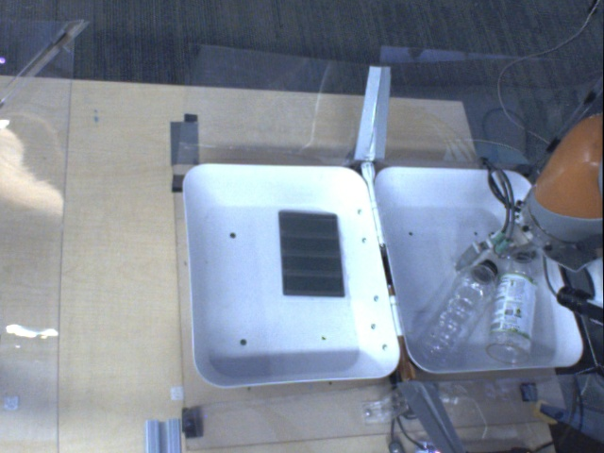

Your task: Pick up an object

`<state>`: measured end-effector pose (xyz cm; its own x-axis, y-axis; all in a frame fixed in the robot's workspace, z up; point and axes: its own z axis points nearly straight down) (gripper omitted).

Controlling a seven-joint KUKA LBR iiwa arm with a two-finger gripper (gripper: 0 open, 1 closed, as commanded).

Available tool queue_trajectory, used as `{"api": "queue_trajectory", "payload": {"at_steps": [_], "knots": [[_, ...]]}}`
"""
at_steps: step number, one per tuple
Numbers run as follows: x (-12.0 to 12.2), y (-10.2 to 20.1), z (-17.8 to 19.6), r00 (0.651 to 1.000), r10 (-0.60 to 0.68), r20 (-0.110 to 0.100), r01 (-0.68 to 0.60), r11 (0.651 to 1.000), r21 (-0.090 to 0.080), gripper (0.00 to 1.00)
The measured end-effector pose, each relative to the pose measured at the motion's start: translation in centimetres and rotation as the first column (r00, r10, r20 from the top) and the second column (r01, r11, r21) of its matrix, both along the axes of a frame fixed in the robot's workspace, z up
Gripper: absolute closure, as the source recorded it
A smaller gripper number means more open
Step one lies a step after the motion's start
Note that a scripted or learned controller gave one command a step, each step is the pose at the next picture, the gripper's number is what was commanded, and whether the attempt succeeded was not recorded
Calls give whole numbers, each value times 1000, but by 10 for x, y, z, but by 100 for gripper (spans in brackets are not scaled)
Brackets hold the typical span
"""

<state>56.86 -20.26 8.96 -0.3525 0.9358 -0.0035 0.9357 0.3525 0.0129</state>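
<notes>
Arm over the right bin, two clear bottles lying under it

So the arm (571,182) comes in from the right edge of the frame, grey with that orange band, and its gripper (500,246) sits low over the right bin (425,196), right at the necks of the two bottles. Honestly can't tell how the jaws stand, the wrist and cables crowd that spot. The first bottle (456,311) is see-through ribbed plastic with a dark cap, lying on a slant toward the bin's lower left. The second bottle (511,315) is also clear, with a white label with green print, lying just beside it nearer the bin's right wall. The left bin (226,281) has a dark ridged rectangular pad (311,254) flat in its middle.
</notes>
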Motion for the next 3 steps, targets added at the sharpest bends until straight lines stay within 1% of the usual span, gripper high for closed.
{"api": "queue_trajectory", "payload": {"at_steps": [1, 2, 3], "knots": [[4, 2, 13, 1000, 1, 11, -1, 1000, -1, 100], [51, 44, 26, 992, 124, -5, -124, 992, -3, 100], [51, 44, 26, 992, 123, -5, -123, 992, -3, 0]]}}
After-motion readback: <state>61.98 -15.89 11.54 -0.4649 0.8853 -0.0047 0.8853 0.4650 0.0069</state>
